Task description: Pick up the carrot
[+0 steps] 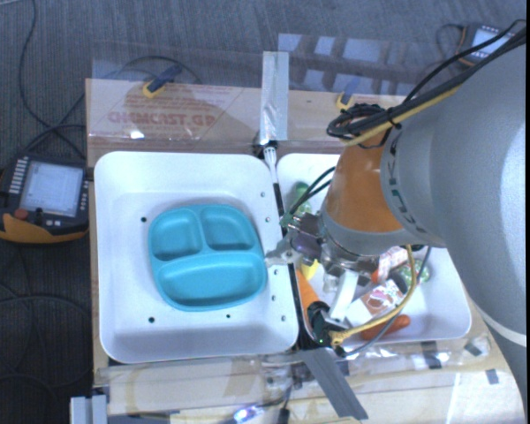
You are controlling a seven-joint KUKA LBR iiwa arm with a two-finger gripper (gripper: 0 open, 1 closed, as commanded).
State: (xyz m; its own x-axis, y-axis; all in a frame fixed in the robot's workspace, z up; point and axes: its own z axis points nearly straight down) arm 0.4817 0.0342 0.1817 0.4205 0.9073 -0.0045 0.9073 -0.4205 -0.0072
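The arm reaches into the right bin (450, 312) and covers most of it. Its gripper (334, 291) points down near the bin's front left corner. Right beside the gripper, against the bin's left wall, lies a short orange piece (310, 291) that looks like the carrot, partly hidden by the wrist. I cannot tell whether the gripper touches it. A longer orange-red item (384, 326) lies along the bin's front wall, to the right of the gripper.
A blue divided plate (208, 256) sits in the left bin (124, 325). In the right bin, a red and white packet (380, 297) and green items (297, 194) lie around the arm. A handheld pendant (40, 197) rests left of the bench.
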